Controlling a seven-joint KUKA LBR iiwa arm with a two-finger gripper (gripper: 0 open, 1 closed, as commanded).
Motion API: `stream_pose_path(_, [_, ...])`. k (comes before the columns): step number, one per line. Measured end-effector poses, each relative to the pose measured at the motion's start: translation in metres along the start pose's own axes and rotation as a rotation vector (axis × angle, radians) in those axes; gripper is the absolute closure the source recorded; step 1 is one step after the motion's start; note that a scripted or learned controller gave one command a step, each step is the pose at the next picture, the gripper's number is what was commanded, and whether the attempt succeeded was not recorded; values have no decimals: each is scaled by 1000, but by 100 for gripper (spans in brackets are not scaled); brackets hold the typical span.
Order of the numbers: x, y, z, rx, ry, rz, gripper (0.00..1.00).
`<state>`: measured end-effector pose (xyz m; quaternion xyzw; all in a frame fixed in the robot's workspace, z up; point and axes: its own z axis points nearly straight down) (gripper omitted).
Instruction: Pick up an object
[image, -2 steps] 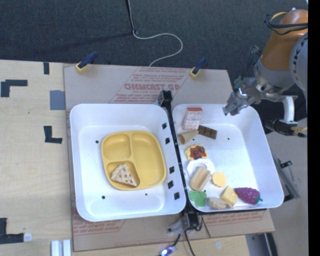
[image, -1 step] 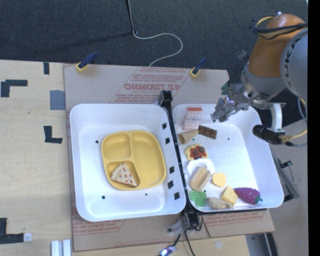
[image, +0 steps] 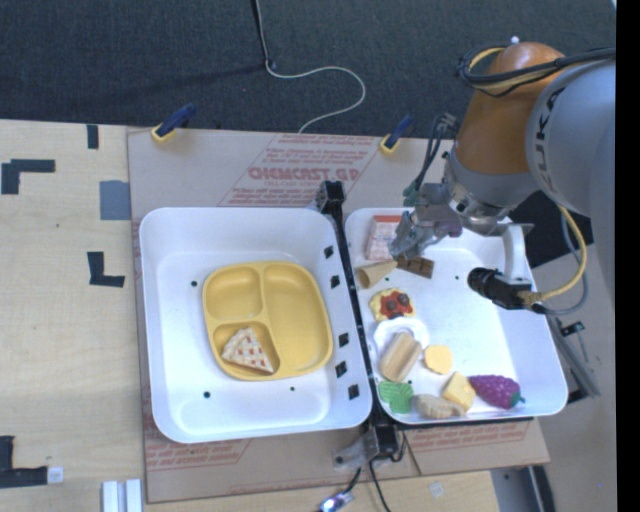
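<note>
My gripper hangs over the back left part of the right bin. Directly under and in front of it lie a small brown bar and a tan cone-shaped piece. A pink packet lies just to its left, partly covered by it. I see nothing lifted off the bin floor.
The right bin's front holds a red and yellow round piece, a bun, a yellow disc, a cheese wedge, purple grapes and a green item. In the left bin, a yellow divided plate carries a waffle slice.
</note>
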<state>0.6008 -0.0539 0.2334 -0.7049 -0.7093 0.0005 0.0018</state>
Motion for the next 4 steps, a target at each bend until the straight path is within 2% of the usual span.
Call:
stream_pose_path(1, [44, -25, -2, 0, 0, 1, 100])
stream_pose_path(2, [55, -39, 21, 2, -2, 5, 100])
stream_pose_path(4, [59, -38, 19, -1, -2, 4, 100])
